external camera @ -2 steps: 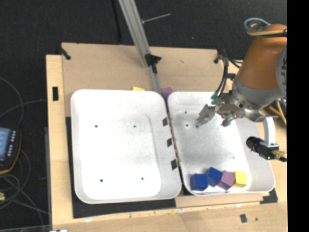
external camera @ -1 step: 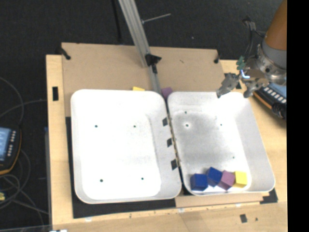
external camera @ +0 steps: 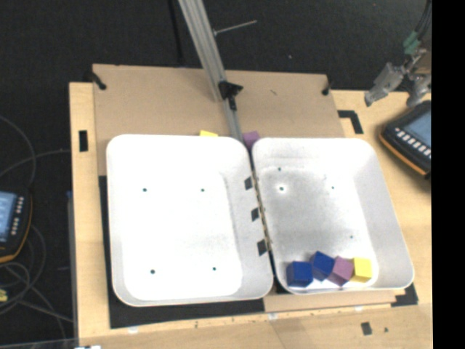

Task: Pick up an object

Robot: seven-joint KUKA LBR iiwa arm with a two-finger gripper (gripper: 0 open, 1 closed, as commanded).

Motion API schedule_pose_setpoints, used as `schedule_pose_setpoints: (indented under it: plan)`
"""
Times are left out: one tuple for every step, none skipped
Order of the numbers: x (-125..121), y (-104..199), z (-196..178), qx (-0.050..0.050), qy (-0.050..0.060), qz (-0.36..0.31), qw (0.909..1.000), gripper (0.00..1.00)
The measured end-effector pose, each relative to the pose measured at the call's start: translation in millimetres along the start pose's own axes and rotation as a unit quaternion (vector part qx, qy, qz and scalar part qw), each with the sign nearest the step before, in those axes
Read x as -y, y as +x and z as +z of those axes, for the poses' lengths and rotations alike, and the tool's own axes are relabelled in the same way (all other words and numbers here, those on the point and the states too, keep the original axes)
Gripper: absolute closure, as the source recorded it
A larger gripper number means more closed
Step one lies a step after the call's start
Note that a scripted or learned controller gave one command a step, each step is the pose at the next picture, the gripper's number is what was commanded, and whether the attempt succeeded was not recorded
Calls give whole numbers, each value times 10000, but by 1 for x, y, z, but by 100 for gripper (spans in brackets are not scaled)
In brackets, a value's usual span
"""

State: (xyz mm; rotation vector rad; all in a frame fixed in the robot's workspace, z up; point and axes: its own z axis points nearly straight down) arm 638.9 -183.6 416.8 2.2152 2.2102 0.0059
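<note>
Several small cubes lie together at the front edge of the right bin (external camera: 363,173): a blue cube (external camera: 299,273), a darker blue cube (external camera: 322,263), a purple cube (external camera: 340,269) and a yellow cube (external camera: 362,268). The gripper (external camera: 385,84) is a grey shape at the far right, above and behind the right bin and well away from the cubes. Nothing hangs from it that I can make out.
The left bin (external camera: 131,217) sits beside the right one. A yellow block (external camera: 208,134) and a purple block (external camera: 251,138) lie on the bench just behind the bins. A slanted metal pole (external camera: 205,46) rises at the back centre. A handheld pendant (external camera: 411,135) rests at the right.
</note>
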Motion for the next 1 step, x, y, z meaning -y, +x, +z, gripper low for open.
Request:
schedule_pose_setpoints:
  plan:
    - [-17, -10, 161, -26, 88, -4, 10000, 0]
